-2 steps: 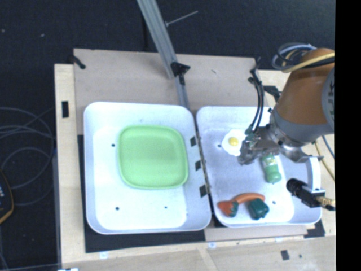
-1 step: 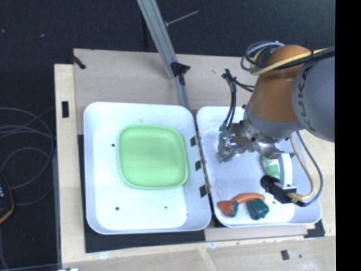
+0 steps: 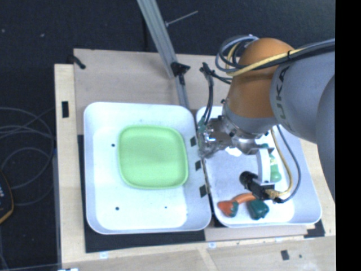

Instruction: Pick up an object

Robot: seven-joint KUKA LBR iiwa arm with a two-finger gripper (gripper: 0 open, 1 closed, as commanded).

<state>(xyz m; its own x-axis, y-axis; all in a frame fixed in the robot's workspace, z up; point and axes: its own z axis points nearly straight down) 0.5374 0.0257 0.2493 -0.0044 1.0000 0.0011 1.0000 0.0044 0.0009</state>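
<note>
I have one fixed camera, mounted high above the counter (image 3: pixel 130 72) and looking down at a slant. It sits far enough back to take in both white bins whole: the left bin (image 3: pixel 98 168) near the middle of the frame, the right bin (image 3: pixel 302 208) toward the right side. The arm (image 3: pixel 293 89) enters from the right, close under the lens.

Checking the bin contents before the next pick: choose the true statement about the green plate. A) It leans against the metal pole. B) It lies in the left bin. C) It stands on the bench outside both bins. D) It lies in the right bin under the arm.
B: the green plate lies flat in the left bin, apart from the arm over the right bin.
</note>
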